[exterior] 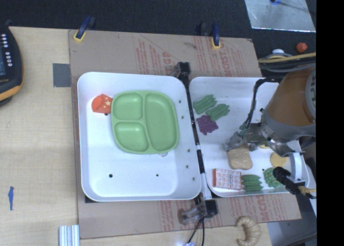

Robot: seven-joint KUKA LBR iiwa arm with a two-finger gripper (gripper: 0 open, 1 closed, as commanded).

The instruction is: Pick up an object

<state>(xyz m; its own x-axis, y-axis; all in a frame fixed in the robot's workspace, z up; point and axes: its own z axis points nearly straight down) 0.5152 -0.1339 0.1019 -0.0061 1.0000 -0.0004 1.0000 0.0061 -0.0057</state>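
My gripper (240,140) hangs low in the right bin (236,86), under the grey arm with its orange band (293,97). Just below it lies a tan, roundish biscuit-like piece (239,159); I cannot tell whether the gripper touches it. Also in this bin are two green bean pods (210,107), a purple grape bunch (207,125), a red-and-white box (227,179), green pea pods (251,182), a leafy green piece (271,178) and a yellow piece (278,160) partly under the arm.
The left bin (97,175) holds a green divided plate (145,122) and a small red item (101,103) at its upper left. A tan curled item (249,230) lies on the cardboard in front of the bins. A black pendant (8,67) sits far left.
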